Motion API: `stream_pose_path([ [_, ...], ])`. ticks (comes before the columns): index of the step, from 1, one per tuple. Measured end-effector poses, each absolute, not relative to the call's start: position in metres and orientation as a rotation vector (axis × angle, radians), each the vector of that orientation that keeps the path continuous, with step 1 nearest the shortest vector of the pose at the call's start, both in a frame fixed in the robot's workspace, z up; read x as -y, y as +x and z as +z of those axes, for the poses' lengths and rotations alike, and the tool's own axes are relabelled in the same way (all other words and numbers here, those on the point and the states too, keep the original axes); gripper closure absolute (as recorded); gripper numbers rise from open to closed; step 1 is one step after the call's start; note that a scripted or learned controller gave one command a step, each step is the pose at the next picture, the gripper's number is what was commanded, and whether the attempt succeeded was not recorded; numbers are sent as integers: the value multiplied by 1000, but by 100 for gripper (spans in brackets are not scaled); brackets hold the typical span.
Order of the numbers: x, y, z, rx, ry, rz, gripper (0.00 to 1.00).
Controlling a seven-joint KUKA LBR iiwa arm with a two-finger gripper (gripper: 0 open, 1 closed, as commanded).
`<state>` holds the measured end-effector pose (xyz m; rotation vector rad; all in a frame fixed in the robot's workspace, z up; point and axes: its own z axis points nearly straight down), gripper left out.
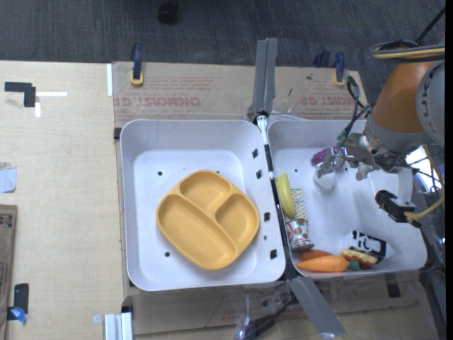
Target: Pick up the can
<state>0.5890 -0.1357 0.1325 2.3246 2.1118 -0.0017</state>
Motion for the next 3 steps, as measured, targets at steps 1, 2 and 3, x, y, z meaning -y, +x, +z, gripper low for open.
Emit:
stream_pose_path([
  [1,131,511,90,-1846,2546,-5,0],
  [2,187,555,181,-1576,2718,-5,0],
  [3,167,476,90,-1727,2629,-4,0],
])
